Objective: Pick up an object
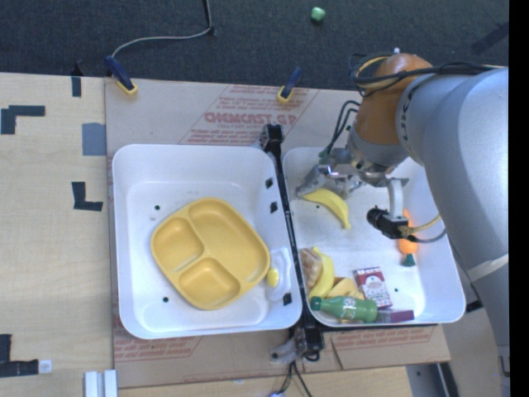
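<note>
One curved yellow plastic banana (329, 204) lies in the shallow white right bin (430, 246) (toward 11 o'clock). The two-finger gripper (335, 174) sits just above it; finger state cannot be determined.

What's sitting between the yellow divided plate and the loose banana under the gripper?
In the camera view, only the bins' adjoining white walls and their black divider clips lie between the yellow divided plate and the loose banana.
</note>
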